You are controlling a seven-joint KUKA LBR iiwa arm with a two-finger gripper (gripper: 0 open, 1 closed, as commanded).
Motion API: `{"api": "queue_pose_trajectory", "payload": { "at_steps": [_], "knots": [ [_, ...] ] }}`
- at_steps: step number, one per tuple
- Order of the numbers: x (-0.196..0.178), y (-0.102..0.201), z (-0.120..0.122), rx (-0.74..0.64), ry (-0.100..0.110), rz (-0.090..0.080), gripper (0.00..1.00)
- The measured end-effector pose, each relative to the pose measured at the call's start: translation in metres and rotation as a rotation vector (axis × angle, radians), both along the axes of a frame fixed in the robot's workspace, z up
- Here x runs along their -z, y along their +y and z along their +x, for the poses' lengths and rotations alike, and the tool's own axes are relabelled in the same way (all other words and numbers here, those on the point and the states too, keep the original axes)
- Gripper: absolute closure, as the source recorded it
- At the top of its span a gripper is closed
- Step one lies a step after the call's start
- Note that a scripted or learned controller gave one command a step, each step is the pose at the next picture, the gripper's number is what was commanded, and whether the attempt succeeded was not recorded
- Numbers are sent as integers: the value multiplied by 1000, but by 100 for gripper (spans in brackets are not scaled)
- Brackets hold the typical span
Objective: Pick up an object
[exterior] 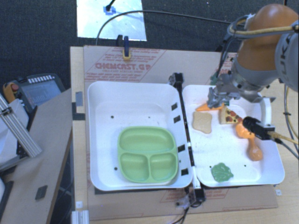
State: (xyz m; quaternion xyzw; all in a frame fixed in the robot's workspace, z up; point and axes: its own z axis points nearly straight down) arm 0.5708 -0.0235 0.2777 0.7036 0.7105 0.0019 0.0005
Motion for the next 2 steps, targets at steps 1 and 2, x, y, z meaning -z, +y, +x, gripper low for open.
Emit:
{"api": "queue_pose_trajectory", "payload": {
  "at_steps": [1, 2],
  "knots": [
    [16, 60, 14, 0, 1, 0, 100],
    [35, 107, 21, 2, 3, -1, 100]
  ]
}}
